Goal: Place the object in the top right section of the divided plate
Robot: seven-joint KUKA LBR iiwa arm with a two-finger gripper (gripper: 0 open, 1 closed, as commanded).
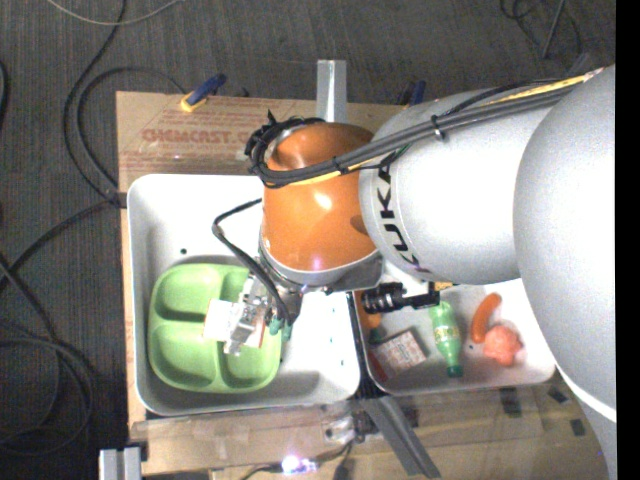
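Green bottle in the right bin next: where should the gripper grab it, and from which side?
Probably across the body of the green bottle, from straight above. It lies flat, roughly along the bin's depth, so close the fingers across its narrow width. The small carton lies close on its left, so stay slightly toward the right.

This is a robotics lab. A large grey KUKA arm (pixel 470 178) with an orange band (pixel 315 208) and bundled cables reaches over two white bins (pixel 180 193) on a plywood counter (pixel 180 133). Loose cables (pixel 85 98) trail across the dark carpeted floor (pixel 60 268) beyond the counter, and clamps (pixel 200 92) grip its far edge.
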